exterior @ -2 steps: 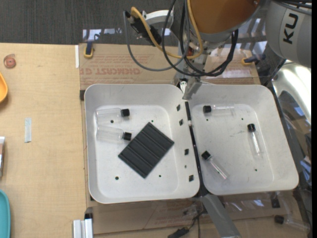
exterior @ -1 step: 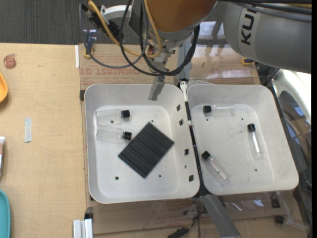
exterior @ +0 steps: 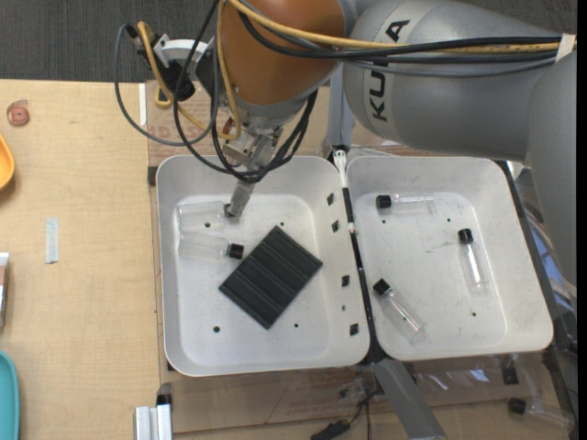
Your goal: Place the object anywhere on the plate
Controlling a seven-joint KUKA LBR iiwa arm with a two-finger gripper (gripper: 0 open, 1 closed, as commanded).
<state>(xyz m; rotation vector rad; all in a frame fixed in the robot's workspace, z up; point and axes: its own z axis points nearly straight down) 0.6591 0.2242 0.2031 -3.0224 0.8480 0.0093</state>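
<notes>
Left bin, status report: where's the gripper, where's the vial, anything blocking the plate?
Gripper low over left bin, above the black plate. Clear vial lying left of plate, not on it. Nothing on the plate.

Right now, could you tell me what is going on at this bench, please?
The KUKA arm's gripper hangs low over the left bin, near its back-left part. A clear vial with a black cap lies just below it, beside the black ribbed plate. Nothing sits on the plate yet. Three more vials lie in the right bin.
</notes>
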